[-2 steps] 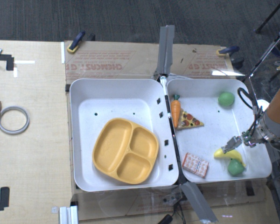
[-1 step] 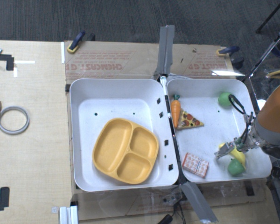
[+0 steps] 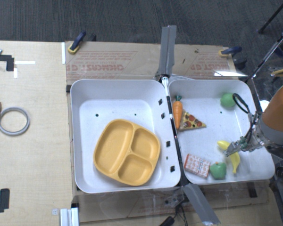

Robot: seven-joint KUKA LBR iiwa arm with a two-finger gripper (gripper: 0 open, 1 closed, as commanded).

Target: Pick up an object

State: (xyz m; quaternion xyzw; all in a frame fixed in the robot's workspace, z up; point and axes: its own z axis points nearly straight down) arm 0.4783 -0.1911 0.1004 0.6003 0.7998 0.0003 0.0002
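The right bin (image 3: 212,91) holds a carrot (image 3: 178,113), a pizza slice (image 3: 192,122), a green ball (image 3: 228,100), a yellow banana (image 3: 234,163), a green apple (image 3: 218,170) and a red-patterned flat box (image 3: 197,165). My gripper (image 3: 233,148) reaches in from the right and sits low over the banana's upper end, near the bin's front right. It hides the middle of the banana, so any contact is hard to judge. The apple and the box lie just left of and below the gripper.
The left bin (image 3: 85,98) holds a yellow divided plate (image 3: 127,152). A black cable loop (image 3: 241,102) lies beside the green ball. A roll of tape (image 3: 13,121) rests on the wooden bench at far left. Blue clamps (image 3: 77,42) hold the cardboard behind the bins.
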